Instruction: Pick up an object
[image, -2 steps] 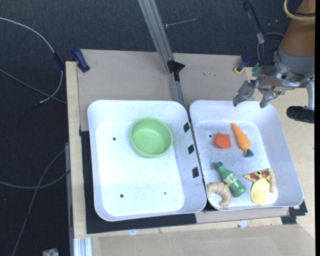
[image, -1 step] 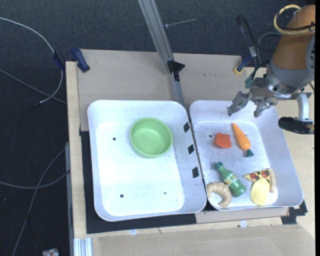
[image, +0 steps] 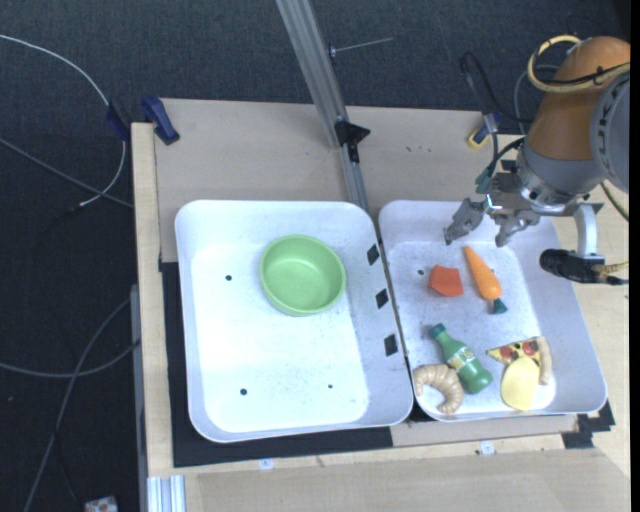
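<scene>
Wooden bench (image: 280, 140), right white bin (image: 580, 330): two-finger gripper (image: 484, 230) spread open, empty, hovering near the orange plastic toy carrot (image: 483, 273); I'd pinch mid-body across its width, since it looks light, rigid, slick.

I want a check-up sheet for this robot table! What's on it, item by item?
Surface: wooden bench bearing two white bins; left bin, right bin.
Job's things: in the right bin, carrot, red block, green bottle, croissant, pizza slice, yellow piece.
Clutter: green bowl in the left bin.
Gripper: gripper open above the right bin's far end, holding nothing.
Cables: white cable on the floor; cables at the arm's wrist.
Surroundings: dark carpet, metal post, blue clamp.
</scene>
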